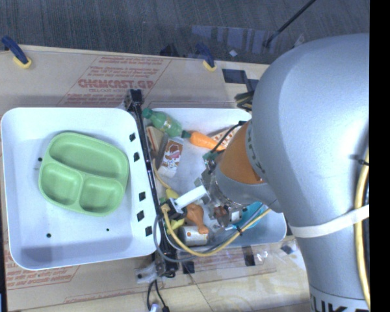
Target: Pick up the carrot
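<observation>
Camera view: slanted look down on two white bins.
Printed board (114,77): red "CHEMCAST GP" lettering, behind the bins.
Small orange carrot (200,139): right white plastic bin (182,117), far side, beside a green item (161,121).
Left white bin (19,148): green three-compartment tray (84,172).
Grey two-finger gripper (211,214): low among clutter; grip cannot be judged.

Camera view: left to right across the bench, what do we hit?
Blue clamp → left white bin → green divided plate → black divider strip → green-topped bottle → carrot → orange band → grey arm.

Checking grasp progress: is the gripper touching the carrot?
Apart. The camera view shows the carrot lying near the bin's far side, with white floor between it and the gripper.
</observation>
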